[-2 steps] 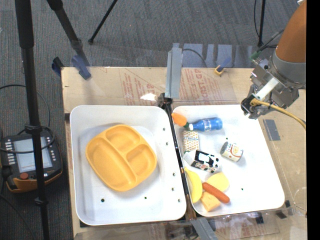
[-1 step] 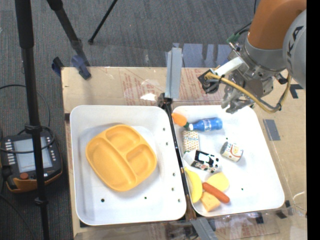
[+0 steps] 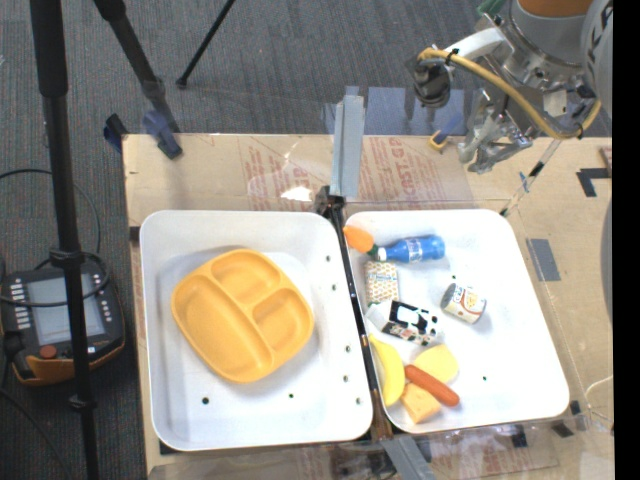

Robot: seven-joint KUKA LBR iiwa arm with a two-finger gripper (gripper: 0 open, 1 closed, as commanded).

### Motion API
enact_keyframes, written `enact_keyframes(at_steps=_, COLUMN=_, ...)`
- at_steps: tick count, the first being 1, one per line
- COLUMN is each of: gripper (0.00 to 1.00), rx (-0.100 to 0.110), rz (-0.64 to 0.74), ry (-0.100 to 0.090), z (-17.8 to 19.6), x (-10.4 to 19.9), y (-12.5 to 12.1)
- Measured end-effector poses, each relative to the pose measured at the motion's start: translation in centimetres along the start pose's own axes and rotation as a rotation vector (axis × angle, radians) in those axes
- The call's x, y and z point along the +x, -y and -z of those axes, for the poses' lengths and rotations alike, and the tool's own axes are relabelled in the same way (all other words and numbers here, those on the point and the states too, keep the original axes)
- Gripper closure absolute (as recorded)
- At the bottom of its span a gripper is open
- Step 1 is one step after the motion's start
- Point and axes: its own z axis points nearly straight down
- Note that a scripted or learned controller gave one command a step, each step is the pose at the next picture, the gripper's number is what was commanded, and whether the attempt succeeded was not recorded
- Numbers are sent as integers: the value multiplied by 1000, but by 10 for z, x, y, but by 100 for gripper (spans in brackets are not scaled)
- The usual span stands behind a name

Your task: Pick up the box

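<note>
White right bin (image 3: 520,268) has the box (image 3: 410,321) lying flat among toy food (crowded spot), touching the bin's left side. Gripper (image 3: 490,148) hovers well above, grasping nothing yet; probably lining up.

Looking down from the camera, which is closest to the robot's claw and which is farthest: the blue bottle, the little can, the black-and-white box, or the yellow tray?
From the claw, at top right:
1. Blue bottle, top of the right bin.
2. Little can, right of the bin's middle.
3. Black-and-white box, middle of the right bin.
4. Yellow tray, in the left bin.
</note>
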Motion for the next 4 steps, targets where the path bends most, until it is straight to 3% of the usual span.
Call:
enact_keyframes(at_steps=1, gripper=100, rx=1, rz=293, ry=5, z=-109, x=-50, y=27)
enact_keyframes(at_steps=2, gripper=100, rx=3, rz=524, ry=5, z=-211, x=-95, y=100)
enact_keyframes(at_steps=3, gripper=100, rx=1, rz=438, ry=3, z=-193, x=-28, y=34)
enact_keyframes(at_steps=4, gripper=100, rx=1, rz=376, ry=4, z=-184, x=-63, y=89)
